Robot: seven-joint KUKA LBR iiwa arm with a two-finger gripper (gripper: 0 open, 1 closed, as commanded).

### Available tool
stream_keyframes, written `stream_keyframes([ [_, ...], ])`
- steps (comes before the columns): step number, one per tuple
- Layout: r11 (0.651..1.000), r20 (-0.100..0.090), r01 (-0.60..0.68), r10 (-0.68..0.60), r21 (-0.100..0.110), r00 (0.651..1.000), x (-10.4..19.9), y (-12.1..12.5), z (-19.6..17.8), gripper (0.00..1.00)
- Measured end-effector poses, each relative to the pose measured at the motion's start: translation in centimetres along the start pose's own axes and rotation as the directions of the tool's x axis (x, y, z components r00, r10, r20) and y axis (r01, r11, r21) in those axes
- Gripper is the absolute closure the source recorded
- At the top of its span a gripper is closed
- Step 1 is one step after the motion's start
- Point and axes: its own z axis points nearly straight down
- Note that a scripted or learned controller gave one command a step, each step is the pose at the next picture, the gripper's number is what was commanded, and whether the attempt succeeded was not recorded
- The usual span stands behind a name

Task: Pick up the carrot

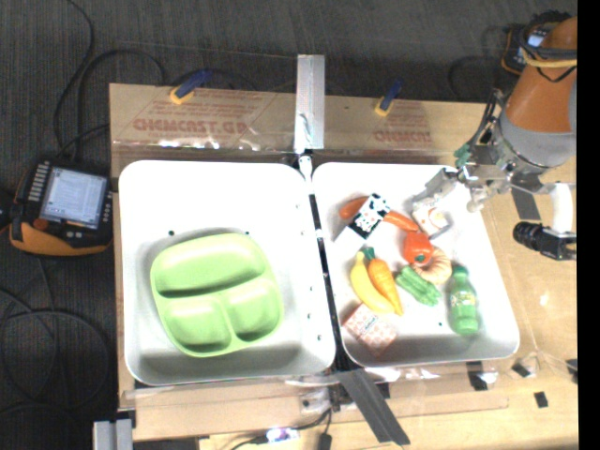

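- You'll find the carrot point(384, 278) in the right bin point(497, 279), beside a banana point(367, 287).
- The gripper point(448, 187) hovers further back; I cannot tell its grip state.

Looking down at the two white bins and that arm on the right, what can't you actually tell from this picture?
- Gripper: blurred in the camera view, so its grip is unclear.
- Carrot: partly overlapped by the banana, where they meet is unclear.
- Small packet: print too small to read.
- Arm: cut off by the right edge.
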Motion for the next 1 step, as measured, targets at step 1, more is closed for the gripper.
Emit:
stream_keyframes([
  [1, 0.958, 0.003, 0.286, -0.286, -0.008, 0.958, 3.40, -7.75, 14.56, 0.00],
])
